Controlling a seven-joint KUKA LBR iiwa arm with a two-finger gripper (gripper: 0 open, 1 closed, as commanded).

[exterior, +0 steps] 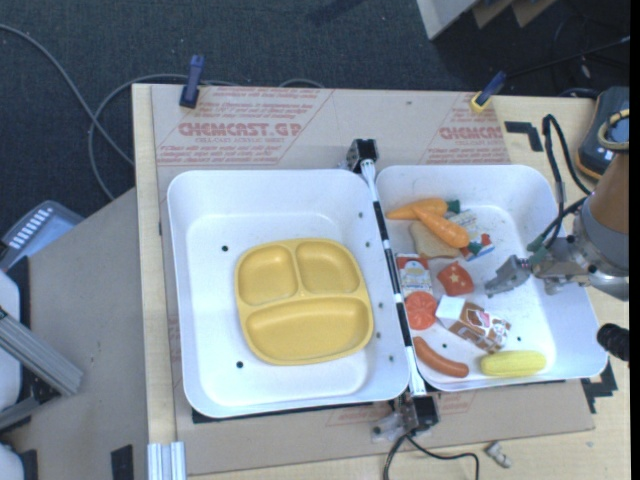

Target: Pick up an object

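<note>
Yellow divided plate (300,301) centred in left bin (200,208), toy food crowding right bin (560,313), carrot (432,216) at 11 o'clock, sausage (440,358) and corn cob (513,364) at 6, gripper (503,276) at 3 o'clock, fingers' state impossible to tell, nothing visibly held.

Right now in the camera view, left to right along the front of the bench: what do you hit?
Yellow divided plate in the left bin → sausage → corn cob, both in the right bin. The gripper hangs over that right bin, farther back.
</note>
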